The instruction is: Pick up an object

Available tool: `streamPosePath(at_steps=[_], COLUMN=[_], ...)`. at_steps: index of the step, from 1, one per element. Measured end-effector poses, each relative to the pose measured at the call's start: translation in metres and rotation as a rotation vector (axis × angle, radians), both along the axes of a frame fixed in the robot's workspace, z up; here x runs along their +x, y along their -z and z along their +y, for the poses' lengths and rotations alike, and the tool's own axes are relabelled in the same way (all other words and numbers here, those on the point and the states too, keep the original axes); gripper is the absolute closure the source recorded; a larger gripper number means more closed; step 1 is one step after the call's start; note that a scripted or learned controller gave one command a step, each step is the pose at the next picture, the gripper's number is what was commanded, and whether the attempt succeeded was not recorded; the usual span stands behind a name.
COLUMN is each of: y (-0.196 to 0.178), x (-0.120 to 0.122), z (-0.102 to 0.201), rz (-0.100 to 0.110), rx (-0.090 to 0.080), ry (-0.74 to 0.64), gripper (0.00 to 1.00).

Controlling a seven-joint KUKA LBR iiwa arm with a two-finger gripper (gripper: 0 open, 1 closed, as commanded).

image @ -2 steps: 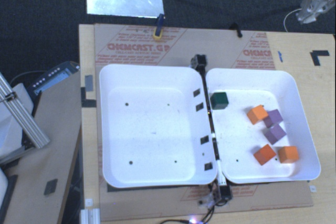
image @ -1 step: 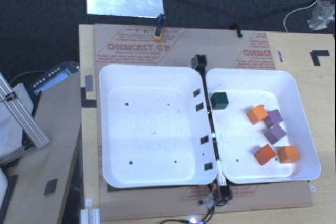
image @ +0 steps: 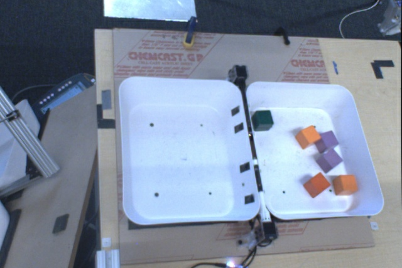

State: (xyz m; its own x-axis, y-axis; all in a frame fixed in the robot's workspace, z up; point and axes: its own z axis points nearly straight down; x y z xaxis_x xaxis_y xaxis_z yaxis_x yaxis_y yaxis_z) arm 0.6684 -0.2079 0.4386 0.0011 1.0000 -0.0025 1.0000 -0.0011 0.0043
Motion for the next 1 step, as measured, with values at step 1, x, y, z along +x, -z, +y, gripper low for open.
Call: streamPosePath(at_steps=[1], y=[-0.0344], x=[0.0005], z=[0.0023], rz=[-0.002], rx=[0.000], ry=[-0.007], gripper=[1.00])
